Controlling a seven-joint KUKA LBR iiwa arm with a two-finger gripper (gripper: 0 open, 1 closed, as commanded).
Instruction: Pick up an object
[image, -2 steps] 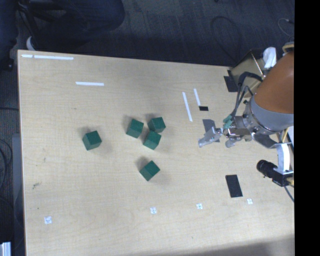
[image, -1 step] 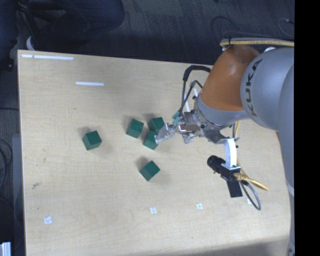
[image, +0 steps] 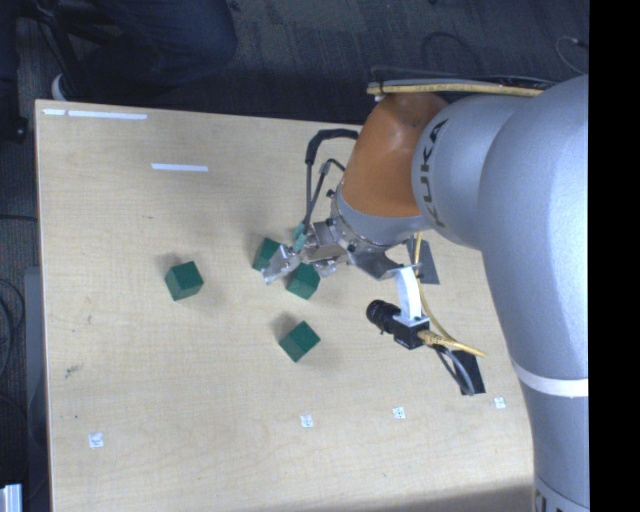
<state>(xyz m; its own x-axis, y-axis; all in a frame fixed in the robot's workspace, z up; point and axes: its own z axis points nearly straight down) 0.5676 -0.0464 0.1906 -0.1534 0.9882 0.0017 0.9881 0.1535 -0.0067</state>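
Green cube (image: 303, 284) directly under pincer (image: 291, 262), touching.

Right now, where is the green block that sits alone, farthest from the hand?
The lone green block lies on the left of the camera view, apart from the three green blocks near the hand.

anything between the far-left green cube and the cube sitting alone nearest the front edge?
Nothing. In the camera view the stretch from the far-left cube to the lone front cube is bare tan bench. The other two cubes sit by the claw, off that line.
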